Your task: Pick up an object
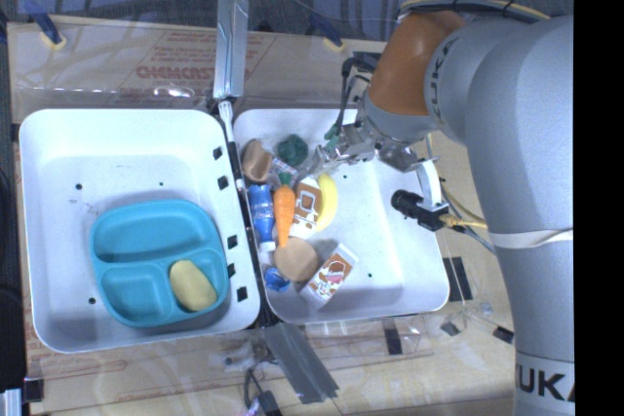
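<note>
The right bin holds a heap of items along its left side. Among them are a dark green lump, a brown round piece, a blue bottle and a carrot. A small carton, a banana, a tan bun and a printed packet lie there too. My gripper hangs low over the bin's upper middle, just right of the green lump and above the banana. Nothing shows in its grasp.
The left bin carries a blue divided tray with a yellow potato-like item in its lower right compartment. A metal clamp bar stands between the bins at the back. The arm's body covers the bench to the right.
</note>
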{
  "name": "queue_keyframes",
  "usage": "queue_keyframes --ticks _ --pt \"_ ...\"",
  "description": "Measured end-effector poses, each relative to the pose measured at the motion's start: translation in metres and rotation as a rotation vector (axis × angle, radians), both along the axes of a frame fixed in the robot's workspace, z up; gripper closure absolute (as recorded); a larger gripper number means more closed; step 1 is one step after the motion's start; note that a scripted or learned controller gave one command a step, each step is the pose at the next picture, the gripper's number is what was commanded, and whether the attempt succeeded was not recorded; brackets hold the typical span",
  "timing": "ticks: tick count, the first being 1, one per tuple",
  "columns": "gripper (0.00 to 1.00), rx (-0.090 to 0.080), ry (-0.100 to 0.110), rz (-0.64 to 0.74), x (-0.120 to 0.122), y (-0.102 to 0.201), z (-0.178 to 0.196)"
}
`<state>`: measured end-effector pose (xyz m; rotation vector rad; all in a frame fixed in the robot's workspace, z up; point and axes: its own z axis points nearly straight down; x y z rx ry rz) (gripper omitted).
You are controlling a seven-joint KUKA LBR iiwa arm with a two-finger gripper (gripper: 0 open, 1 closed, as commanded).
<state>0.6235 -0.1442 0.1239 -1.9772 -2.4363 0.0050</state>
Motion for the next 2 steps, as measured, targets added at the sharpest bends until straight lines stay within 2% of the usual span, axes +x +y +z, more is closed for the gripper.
queue_keyframes --ticks 1,2 --pt "1.00 -0.001 -0.005 0.108 0.011 0.020 0.021" --pt "1.00 0.001 -0.008 0.045 0.013 0.091 0.070"
